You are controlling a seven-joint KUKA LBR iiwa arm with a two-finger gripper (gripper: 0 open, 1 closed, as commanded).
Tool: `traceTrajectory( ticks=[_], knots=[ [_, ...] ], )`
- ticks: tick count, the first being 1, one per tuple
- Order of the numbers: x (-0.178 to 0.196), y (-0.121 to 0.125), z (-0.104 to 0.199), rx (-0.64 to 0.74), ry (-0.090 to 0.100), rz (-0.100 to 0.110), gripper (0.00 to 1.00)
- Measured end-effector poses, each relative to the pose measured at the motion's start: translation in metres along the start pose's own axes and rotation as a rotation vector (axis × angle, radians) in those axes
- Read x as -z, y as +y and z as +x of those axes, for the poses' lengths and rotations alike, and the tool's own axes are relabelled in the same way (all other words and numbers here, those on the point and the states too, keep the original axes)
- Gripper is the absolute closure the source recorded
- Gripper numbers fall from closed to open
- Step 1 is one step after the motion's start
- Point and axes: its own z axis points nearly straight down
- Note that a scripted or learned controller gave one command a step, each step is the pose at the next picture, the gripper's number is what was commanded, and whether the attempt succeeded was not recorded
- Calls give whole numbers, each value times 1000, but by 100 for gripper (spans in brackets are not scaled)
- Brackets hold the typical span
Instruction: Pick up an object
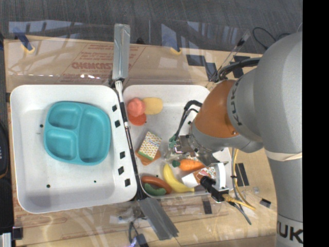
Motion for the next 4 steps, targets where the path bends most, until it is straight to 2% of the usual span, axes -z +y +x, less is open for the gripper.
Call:
traceTrajectory(
  ticks=[1, 2, 3, 4],
  knots=[
    [0, 0, 0, 0, 0, 0, 0],
    [68, -29, -65, 102, 0, -3, 0],
    [3, -26, -63, 331, -7, -13, 0],
    [14, -22, -65, 335, -14, -22, 100]
  ],
)
